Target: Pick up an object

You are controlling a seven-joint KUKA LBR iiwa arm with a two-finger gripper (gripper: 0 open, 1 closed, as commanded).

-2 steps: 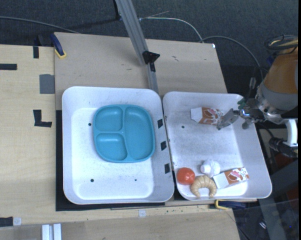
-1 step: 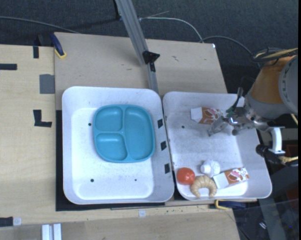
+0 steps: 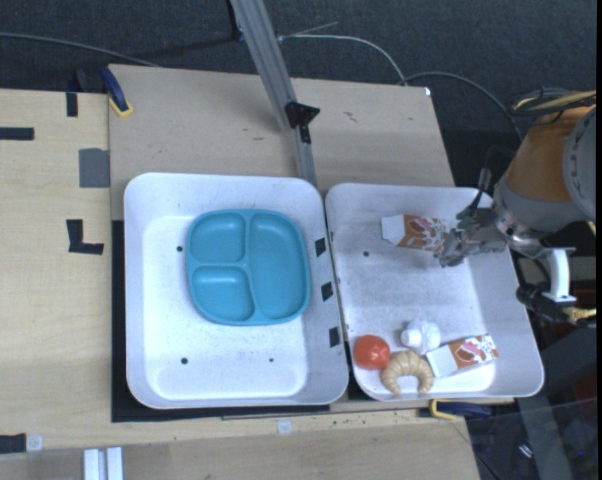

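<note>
At the near end of the right bin [image 3: 501, 298] a croissant [image 3: 408, 370], a red ball [image 3: 372, 349] and a small carton [image 3: 465, 353] are clustered. Farther back, the gripper [image 3: 451, 252] is set low just beside a small packet [image 3: 413, 231]; whether its fingers are apart or together cannot be told. A clean pick is judged to require the packet centred between the fingers before closing.

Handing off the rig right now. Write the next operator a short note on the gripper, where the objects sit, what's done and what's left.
Gripper: low in the right bin, near its far right side, right against a small white-and-brown packet; finger state cannot be told, so no grasp is confirmed.
Right bin, near edge: red ball, croissant, small white object, second red-and-white packet.
Left bin: blue divided plate.
Done: arm is brought down to the far packet.
Left: secure a grasp and lift an object clear of the bin.
</note>
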